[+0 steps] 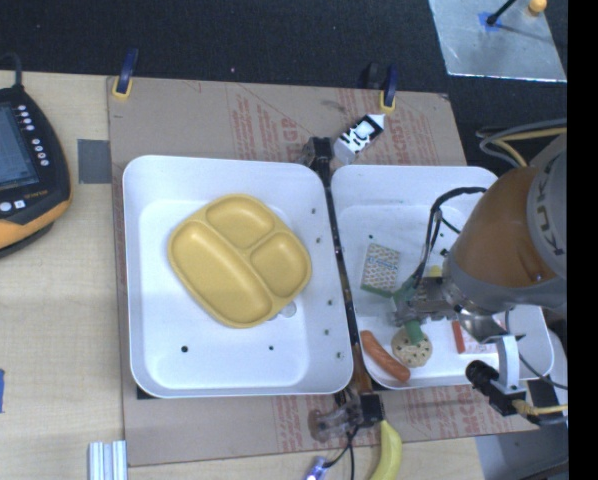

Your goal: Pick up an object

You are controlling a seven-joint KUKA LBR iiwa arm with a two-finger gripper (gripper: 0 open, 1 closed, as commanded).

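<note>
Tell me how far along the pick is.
Done: the arm has reached into the right bin, and the gripper sits low over the round cracker, beside the hot dog. In hand: nothing visibly held. Left: grasping and lifting.

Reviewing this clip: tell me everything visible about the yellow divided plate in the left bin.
The yellow divided plate lies flat, right way up, in the left bin, nearer its far right part. It looks like matte plastic, rounded, with three compartments: one long one along its left and two smaller ones at its right. The compartments hold nothing visible. It rests on the bin floor, apart from the walls, with nothing touching it from above.
</note>
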